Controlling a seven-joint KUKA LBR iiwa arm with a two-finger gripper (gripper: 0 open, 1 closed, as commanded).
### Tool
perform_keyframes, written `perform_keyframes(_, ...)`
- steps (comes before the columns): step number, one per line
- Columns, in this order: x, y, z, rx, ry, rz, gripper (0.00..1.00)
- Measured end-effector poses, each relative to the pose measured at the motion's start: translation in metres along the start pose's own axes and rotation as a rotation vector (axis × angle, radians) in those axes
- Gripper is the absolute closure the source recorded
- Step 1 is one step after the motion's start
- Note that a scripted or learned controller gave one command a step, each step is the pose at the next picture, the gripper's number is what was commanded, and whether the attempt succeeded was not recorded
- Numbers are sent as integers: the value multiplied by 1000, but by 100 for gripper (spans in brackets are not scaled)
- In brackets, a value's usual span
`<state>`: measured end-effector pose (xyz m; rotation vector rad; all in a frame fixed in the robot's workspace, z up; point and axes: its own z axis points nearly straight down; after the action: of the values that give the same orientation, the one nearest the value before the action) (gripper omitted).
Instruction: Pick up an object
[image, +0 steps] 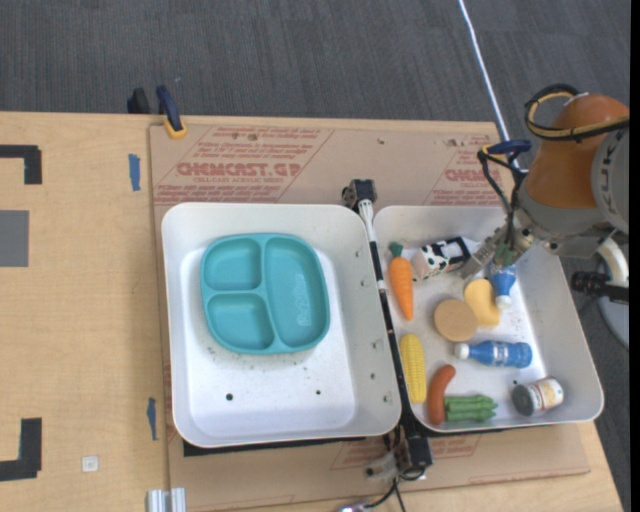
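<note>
**Gripper low over the right bin's far edge**

You have the gripper (500, 252) down near the far edge of the right bin (585, 385), above a small blue-and-white piece (503, 284); you cannot tell how its fingers stand. Below it lie a lumpy yellow toy (481, 300) and a flat tan disc (455, 320). A tapered carrot (401, 287) and ribbed corn (411, 367) line the left edge. A glossy blue bottle (497, 353) lies mid-bin. In the left bin (190, 400) sits a smooth teal divided plate (266, 293).
</note>
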<state>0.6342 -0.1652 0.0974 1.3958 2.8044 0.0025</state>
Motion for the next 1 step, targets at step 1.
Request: perform_keyframes(1,0,0,0,0,0,0,0)
